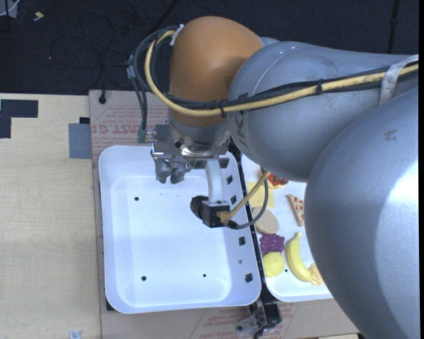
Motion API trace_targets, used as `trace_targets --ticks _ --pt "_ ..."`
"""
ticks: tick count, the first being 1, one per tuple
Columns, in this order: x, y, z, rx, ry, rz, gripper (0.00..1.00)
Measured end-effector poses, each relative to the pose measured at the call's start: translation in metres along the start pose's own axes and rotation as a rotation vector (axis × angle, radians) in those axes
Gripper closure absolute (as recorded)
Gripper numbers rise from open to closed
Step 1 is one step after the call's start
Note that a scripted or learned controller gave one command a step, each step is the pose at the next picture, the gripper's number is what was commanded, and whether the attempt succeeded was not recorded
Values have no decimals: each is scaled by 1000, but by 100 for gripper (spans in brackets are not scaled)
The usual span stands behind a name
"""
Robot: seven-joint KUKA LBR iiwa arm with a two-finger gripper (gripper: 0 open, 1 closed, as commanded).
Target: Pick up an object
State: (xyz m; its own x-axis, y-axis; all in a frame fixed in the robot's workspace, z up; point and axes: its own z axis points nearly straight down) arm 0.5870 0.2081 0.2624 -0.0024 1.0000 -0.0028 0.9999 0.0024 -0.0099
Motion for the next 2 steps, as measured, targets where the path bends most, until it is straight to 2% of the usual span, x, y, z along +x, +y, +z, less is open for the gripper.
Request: trace_targets --ticks 1,2 --pt "38 58 6 -10 2 -4 100" --pt "34 56 -197 -23 7 -1 100"
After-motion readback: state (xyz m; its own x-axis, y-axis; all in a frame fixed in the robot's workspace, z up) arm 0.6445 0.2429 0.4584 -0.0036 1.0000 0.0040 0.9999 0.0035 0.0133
